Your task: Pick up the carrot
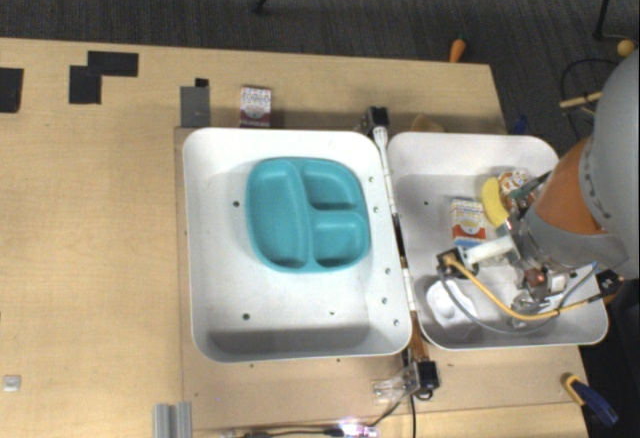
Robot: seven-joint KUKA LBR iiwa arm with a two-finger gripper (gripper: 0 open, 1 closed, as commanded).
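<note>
The gripper (530, 288) hangs low in the right bin (450, 151), close to its near wall; how wide it stands I cannot tell, since the wrist covers it. The carrot I cannot pick out with certainty; it probably lies under the arm, near the yellow thing (492, 198) and the red packet (466, 218); a good grasp centres on the carrot alone, clear of the wall.

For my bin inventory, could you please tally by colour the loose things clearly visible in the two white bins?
Teal: 1, the teal divided plastic tray in the left bin.
Yellow: 1, the yellow rounded piece in the right bin.
White and red: 1, the small white-and-red packet beside it.
Total: 3 clearly visible.
</note>
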